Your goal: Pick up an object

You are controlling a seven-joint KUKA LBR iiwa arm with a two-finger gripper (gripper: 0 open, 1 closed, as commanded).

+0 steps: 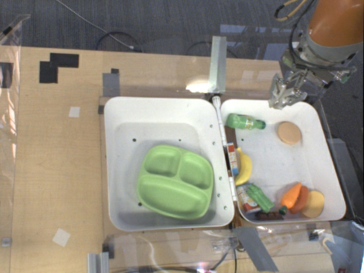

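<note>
My gripper point(284, 95) hangs above the far edge of the right bin point(318, 152), under the orange wrist band, with nothing visible between its fingers. In the right bin lie a green bottle point(245, 121) at the far left, a tan round disc point(289, 133) just below the gripper, a yellow banana point(244, 168) by the left wall, a green marker-like item point(260, 197), an orange carrot point(291, 195) and a yellow round fruit point(313, 203) at the near right. The disc is the closest object to the gripper.
The left bin point(119, 152) holds a green divided plate point(175, 181). A metal post point(218, 67) stands between the bins at the back. Small packets point(247, 198) lie near the right bin's front left corner.
</note>
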